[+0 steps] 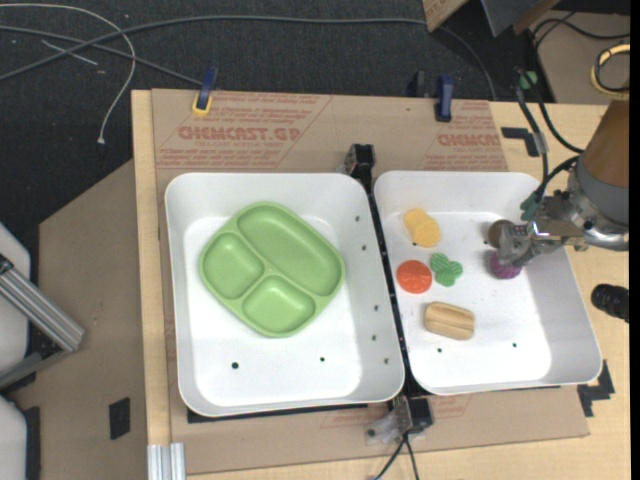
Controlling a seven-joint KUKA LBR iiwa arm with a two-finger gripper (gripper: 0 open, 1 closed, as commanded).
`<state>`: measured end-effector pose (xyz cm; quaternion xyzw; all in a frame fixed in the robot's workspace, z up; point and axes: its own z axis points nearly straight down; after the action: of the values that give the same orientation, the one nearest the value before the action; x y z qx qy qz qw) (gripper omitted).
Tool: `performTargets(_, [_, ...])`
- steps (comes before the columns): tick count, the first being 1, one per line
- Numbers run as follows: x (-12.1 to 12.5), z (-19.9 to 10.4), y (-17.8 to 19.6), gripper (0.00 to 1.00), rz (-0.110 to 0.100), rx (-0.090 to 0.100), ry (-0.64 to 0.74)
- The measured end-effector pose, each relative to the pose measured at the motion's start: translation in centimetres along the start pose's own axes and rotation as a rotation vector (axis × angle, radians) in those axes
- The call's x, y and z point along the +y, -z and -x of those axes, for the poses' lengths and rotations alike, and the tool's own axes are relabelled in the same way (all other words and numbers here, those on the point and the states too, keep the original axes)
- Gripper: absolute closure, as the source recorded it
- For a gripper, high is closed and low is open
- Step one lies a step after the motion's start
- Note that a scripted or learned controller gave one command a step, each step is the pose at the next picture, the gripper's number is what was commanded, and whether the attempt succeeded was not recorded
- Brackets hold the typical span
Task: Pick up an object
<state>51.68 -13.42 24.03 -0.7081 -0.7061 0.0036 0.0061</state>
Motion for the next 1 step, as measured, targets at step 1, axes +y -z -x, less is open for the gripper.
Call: performTargets(1, [0.23,-0.03,0.59,0.00,0.012,-0.002,0.003])
